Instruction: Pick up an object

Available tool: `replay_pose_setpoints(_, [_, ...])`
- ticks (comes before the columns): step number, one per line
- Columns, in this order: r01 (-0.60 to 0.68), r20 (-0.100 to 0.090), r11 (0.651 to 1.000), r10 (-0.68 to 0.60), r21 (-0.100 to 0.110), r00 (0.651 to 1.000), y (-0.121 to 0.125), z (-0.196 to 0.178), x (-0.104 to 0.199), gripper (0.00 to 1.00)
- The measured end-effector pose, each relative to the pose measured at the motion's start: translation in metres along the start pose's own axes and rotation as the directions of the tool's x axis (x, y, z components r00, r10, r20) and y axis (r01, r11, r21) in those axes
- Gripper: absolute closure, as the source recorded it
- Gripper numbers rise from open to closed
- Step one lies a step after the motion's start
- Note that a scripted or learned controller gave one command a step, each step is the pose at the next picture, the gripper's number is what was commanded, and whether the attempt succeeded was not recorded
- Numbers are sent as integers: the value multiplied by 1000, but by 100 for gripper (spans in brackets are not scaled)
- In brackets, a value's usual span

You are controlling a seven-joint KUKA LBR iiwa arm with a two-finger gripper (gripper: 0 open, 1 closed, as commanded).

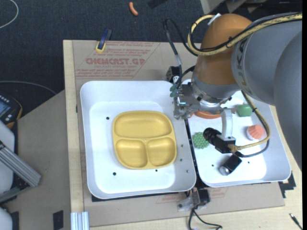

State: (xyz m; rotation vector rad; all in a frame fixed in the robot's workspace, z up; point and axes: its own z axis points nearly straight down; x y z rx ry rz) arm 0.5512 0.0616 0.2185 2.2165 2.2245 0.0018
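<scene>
My gripper (183,105) hangs low over the back left corner of the right bin (273,169), close to the wall shared with the left bin; the wrist hides most of it. An orange flat thing (209,113) peeks out just under the wrist. A green bumpy ball (199,140) lies a little in front of the gripper, near the dividing wall. A green block (245,110) and an orange-pink round object (256,132) lie to the right of the wrist. Nothing shows between the gripper's parts.
The left bin (96,143) holds a yellow divided plate (144,139) in its middle. The grey arm covers the back right of the right bin. Behind the bins, a cardboard sheet (117,61) lies on the bench.
</scene>
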Motion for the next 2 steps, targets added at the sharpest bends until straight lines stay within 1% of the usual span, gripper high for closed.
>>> replay_pose_setpoints(1, [-5,0,1000,5,5,1000,-6,4,-12,100])
replay_pose_setpoints(2, [-4,0,1000,4,0,1000,-13,-10,-13,100])
